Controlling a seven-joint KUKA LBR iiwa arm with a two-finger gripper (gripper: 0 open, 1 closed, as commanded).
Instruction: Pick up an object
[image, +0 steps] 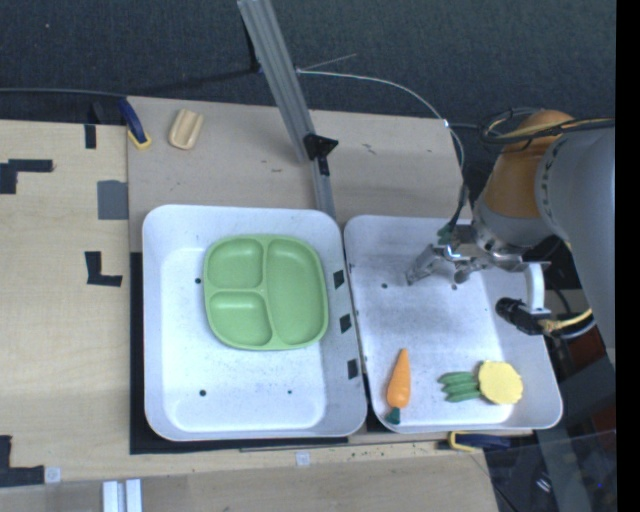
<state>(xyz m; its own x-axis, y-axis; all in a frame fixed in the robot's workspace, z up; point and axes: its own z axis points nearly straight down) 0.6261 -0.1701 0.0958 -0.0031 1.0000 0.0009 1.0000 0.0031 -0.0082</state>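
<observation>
Bench (60, 300), two white bins; gripper (432, 268) over right bin (440, 320), jaws apart, empty; arm cut off right.

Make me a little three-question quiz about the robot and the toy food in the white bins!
1. True or false: the carrot lies in the same bin as the green plate.
2. What color is the round toy beside the green beans?
3. The gripper hovers over which bin: A left, B right?

Key: 1 false; 2 yellow; 3 B.
</observation>
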